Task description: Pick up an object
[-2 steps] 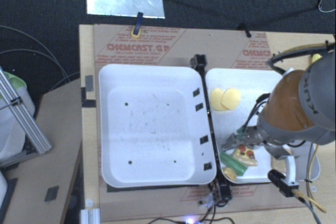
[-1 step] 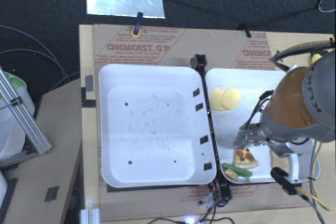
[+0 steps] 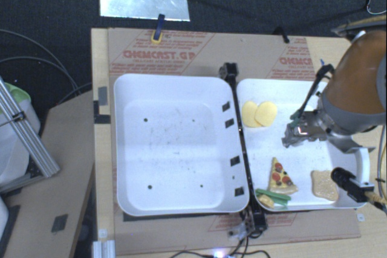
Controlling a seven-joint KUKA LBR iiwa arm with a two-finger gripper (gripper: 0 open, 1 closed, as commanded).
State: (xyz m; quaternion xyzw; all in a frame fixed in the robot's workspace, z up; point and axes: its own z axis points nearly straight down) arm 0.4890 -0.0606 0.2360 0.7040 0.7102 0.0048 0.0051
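Arm: the grey arm with its orange band [image 3: 363,78] came in from the right edge of the frame and hung over the right bin.
Tool: the tool [image 3: 294,135] sat over the middle of the right bin, above bare white floor; whether it was wide or narrow could not be told, and nothing was seen held in it.
Right bin: the right bin [image 3: 284,90] lay in the right half of the frame, side by side with the left bin.
Yellow pieces: two pale yellow rounds [image 3: 259,113], touching each other, lay in the upper left part of the right bin, to the left of the tool and apart from it.
Pizza slice: a toy pizza slice [image 3: 280,176] lay near the lower left of the right bin, below the tool.
Green pods: green bean-like pieces [image 3: 272,197] lay just below the pizza slice, at the bin's lower left corner.
Toast: a tan bread-like piece [image 3: 325,185] lay at the lower right of the right bin.
Left bin: the left bin [image 3: 130,93] filled the centre left of the frame.
Table: the table [image 3: 254,45] carried both bins.
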